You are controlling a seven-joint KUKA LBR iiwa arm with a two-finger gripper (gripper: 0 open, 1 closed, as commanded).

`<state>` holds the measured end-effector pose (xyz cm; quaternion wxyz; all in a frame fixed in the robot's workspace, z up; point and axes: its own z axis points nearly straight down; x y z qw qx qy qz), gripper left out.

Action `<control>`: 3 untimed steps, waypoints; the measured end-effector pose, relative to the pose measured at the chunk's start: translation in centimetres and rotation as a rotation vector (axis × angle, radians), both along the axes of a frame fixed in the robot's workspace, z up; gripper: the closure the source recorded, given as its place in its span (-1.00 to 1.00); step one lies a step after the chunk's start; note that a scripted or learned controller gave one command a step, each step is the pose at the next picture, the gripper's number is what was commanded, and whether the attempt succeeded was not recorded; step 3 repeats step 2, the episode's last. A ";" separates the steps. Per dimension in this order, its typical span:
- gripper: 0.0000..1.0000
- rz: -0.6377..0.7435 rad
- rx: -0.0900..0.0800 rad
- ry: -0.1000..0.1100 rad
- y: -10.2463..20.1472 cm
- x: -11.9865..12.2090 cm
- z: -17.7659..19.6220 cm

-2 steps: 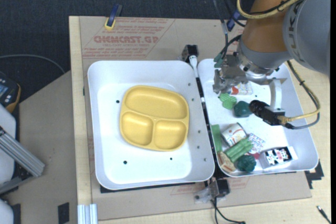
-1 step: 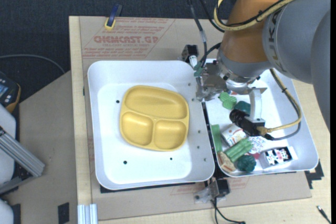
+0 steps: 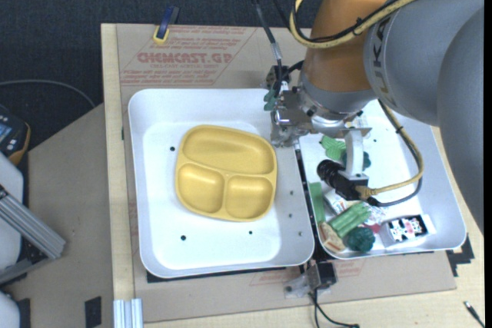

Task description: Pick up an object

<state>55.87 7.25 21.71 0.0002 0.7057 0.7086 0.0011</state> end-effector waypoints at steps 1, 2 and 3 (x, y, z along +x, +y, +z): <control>1.00 -0.004 -0.001 0.004 -0.5 -0.3 -0.2; 1.00 -0.004 0.000 0.005 -0.8 -0.8 -0.2; 1.00 -0.004 0.000 0.005 -0.8 -0.8 -0.2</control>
